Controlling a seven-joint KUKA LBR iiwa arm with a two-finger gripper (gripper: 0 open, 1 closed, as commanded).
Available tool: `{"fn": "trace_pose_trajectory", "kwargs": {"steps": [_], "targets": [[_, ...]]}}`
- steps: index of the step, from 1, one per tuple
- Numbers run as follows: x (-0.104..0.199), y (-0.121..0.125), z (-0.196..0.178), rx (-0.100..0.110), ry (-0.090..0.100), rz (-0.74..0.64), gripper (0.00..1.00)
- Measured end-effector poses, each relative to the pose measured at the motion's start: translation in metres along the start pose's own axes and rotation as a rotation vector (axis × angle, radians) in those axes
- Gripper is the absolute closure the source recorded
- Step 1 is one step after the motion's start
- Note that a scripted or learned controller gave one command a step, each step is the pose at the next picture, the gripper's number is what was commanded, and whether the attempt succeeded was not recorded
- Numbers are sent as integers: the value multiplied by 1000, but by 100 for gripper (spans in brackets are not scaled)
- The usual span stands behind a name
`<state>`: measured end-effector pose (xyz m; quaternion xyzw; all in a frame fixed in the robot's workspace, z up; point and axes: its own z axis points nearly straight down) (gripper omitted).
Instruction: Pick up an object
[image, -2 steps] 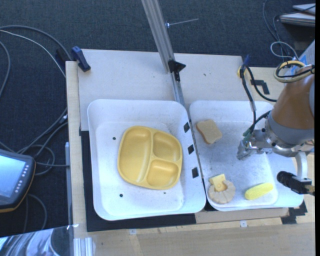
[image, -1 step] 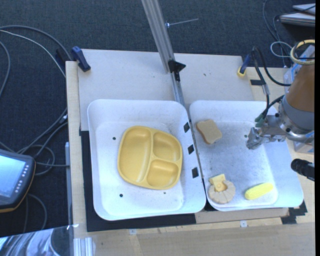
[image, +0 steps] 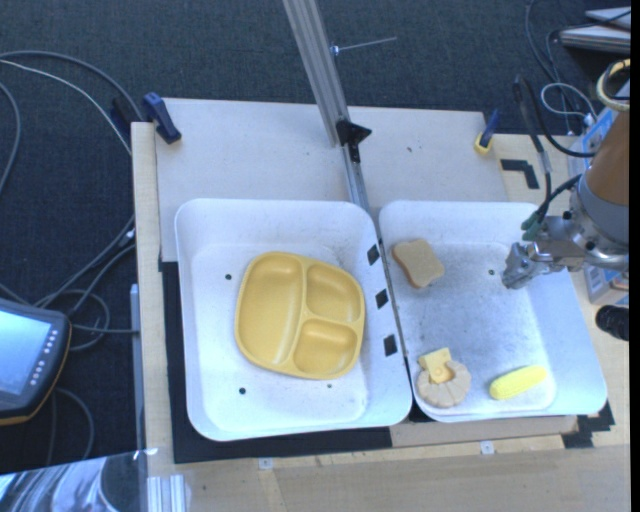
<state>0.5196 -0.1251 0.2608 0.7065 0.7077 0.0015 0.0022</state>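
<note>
The pick looks barely begun: nothing is lifted, and every candidate object rests on a bin floor. The gripper hangs over the right bin, near its far right edge, on the grey arm that comes in from the right; at this slant and size it reads as a small metallic cluster, and whether the claw is wide or narrow cannot be told, though no object sits in it. Three small things lie in that bin. A tan bread-like slice lies near the bin's far left corner, well apart from the gripper. A round pale piece topped with a yellow cube sits at the near edge toward the left, and a yellow oblong piece, perhaps toy corn, lies along the near edge toward the right, just beside it but not touching. The left bin carries a yellow divided plate lying flat near its middle. As a judgement, the whole of the work remains: choosing a target, bringing the claw down over it, closing on it and raising it clear. The yellow oblong piece and the bread-like slice both lie about equally near the gripper, yet neither is under it at this moment.
</note>
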Motion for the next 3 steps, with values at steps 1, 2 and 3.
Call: {"fn": "trace_pose_trajectory", "kwargs": {"steps": [1, 2, 3], "targets": [[56, 13, 4, 3, 2, -6, 100], [120, 14, 11, 8, 5, -6, 100], [182, 8, 23, 10, 5, -6, 100]]}}
